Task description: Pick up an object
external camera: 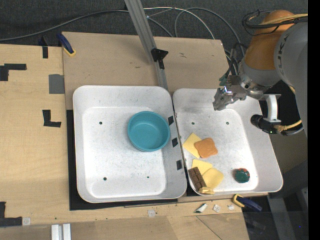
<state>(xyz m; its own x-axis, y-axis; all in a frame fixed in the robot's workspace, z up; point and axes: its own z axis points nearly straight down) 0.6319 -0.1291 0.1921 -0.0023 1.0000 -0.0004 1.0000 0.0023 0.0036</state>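
Observation:
My gripper (220, 102) hangs over the far part of the right bin (260, 134), above bare white floor, with nothing seen between its fingers. In that bin's near half lie an orange-brown toast-like piece (205, 147) on a yellow slice (191, 144), more yellow pieces (210, 173), a brown chocolate-like bar (196, 178) and a small dark green and red ball (242, 175). A blue bowl (148, 130) stands upright in the left bin (100, 154). All these objects lie apart from the gripper, toward the near side.
A grey metal pole (145, 34) slants across the bench behind the bins. Cables (200, 19) run along the dark back. Small clamps sit at the bench corners (67, 45). The arm's grey and orange body (275, 49) stands at the right of the right bin.

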